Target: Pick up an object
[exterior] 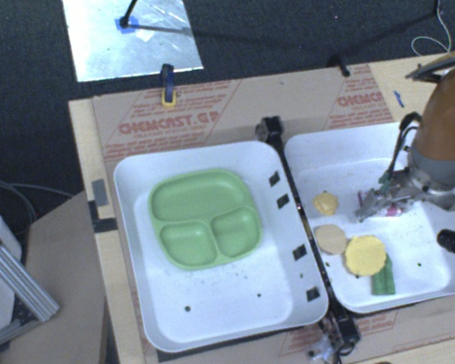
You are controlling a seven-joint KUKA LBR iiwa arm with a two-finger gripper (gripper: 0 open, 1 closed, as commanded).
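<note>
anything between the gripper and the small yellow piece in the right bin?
No. In the camera view, bare white bin floor separates the gripper from the small yellow piece.

A green divided tray [206, 217] lies in the left bin [145, 260].

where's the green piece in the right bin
The green piece lies near the front edge of the right bin, touching the lower side of the yellow disc.
</note>
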